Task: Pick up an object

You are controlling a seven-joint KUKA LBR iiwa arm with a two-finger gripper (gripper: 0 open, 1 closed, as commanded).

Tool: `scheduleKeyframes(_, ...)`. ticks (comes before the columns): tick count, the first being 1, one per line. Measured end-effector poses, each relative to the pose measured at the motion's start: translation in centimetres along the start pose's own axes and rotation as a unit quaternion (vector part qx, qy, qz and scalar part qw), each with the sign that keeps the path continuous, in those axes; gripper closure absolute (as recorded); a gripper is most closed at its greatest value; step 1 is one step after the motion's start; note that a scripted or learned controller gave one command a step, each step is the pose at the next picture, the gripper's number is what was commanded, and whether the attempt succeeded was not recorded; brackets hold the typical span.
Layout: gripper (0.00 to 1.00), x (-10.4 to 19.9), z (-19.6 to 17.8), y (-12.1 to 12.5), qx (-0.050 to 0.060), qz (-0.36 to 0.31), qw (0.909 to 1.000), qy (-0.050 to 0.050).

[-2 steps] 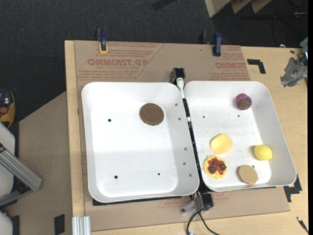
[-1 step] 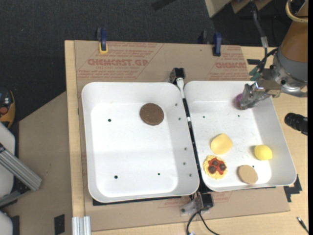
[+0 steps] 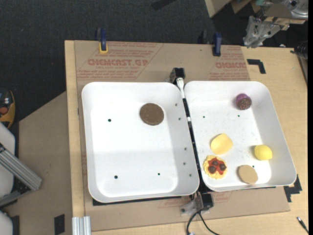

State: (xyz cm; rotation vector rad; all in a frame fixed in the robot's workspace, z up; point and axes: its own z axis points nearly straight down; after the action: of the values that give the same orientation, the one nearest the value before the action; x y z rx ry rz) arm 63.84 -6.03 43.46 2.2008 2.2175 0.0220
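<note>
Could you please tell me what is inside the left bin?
The left bin holds one brown disc near its far side. Whatever lies under the disc is covered.

cardboard-topped bench (image 3: 146,58) under 2 white bins (image 3: 98,146)

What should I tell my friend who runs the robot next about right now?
Gripper: up at the far right corner, above the bench, past the bins; nothing seen in it.
Left white bin: one round brown disc.
Right white bin: purple ball, pale yellow lump, small yellow ball, red-topped tart, tan oval.
Done: nothing lifted.
Left: pick up one object.
</note>
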Motion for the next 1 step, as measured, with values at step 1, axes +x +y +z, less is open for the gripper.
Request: scheduleKeyframes(1,1.00,12.77,8.31,2.67,0.016,-0.003,0.9999,0.004)
